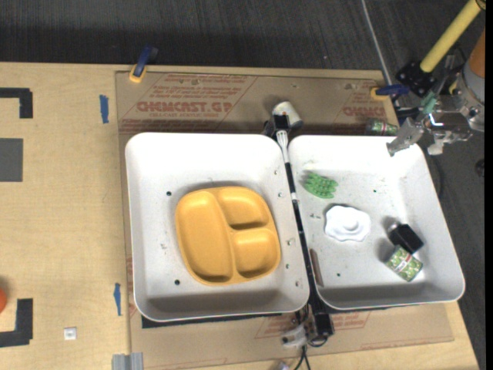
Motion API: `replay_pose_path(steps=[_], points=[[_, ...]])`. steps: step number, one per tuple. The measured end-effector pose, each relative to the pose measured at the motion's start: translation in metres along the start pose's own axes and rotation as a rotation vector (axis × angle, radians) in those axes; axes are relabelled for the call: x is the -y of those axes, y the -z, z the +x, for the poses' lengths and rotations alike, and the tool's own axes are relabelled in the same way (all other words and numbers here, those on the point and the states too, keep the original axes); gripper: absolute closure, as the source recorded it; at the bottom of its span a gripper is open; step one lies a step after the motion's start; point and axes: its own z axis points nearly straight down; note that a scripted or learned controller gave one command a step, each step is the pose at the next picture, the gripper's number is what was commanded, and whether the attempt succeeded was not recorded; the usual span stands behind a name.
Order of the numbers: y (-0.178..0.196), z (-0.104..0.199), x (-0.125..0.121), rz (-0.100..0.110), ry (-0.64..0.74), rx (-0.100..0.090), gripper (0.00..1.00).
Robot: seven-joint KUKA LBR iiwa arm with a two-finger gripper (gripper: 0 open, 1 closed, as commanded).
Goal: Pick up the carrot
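The tool [422,133] hangs above the far right corner of the right bin [443,280]; whether it is open or closed, I cannot tell. No carrot is recognisable. The right bin holds a green piece [320,184], a white piece [347,223] and a black-and-green block [404,253]. The left bin [146,230] holds a yellow divided plate [227,232].

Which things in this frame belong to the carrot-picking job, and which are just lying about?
Belongs to the job:
- gripper, above the right bin's far right corner

Lying about:
- yellow divided plate in the left bin
- green leafy piece, white piece and black-capped container in the right bin
- orange sliver at the bench's left edge, too cropped to name
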Motion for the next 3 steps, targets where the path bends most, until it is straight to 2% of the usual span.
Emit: replay_pose_path(steps=[1,2,3], points=[[-0.138,0.067,0.031,0.001,0.015,-0.001,0.0],[-0.189,0.03,0.078,0.0,-0.5,-0.002,0.0],[-0.178,0.03,0.076,-0.005,-0.501,-0.003,1.0]])
